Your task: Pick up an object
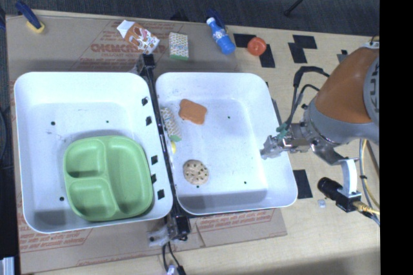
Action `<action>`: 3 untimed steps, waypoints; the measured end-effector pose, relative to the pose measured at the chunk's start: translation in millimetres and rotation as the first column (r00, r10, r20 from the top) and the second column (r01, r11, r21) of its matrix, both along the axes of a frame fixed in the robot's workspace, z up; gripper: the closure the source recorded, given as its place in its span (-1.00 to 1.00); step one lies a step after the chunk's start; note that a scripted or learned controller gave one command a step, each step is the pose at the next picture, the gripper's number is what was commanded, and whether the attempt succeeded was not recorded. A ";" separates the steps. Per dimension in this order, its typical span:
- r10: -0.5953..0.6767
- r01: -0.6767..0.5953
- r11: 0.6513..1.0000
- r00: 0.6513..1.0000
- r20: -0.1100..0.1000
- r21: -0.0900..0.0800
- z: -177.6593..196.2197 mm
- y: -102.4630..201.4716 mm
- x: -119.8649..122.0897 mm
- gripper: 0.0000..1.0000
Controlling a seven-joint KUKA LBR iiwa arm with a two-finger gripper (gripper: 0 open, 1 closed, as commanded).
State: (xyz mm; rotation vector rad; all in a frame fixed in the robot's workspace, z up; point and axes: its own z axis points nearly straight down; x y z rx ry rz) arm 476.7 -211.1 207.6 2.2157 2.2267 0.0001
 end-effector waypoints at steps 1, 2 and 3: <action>0.001 -0.001 1.000 1.000 0.001 -0.001 66.3 0.3 85.9 1.00; 0.000 0.000 1.000 1.000 -0.004 0.001 -5.1 -0.1 -1.0 1.00; 0.001 -0.001 1.000 1.000 -0.001 0.000 -0.6 1.2 0.0 1.00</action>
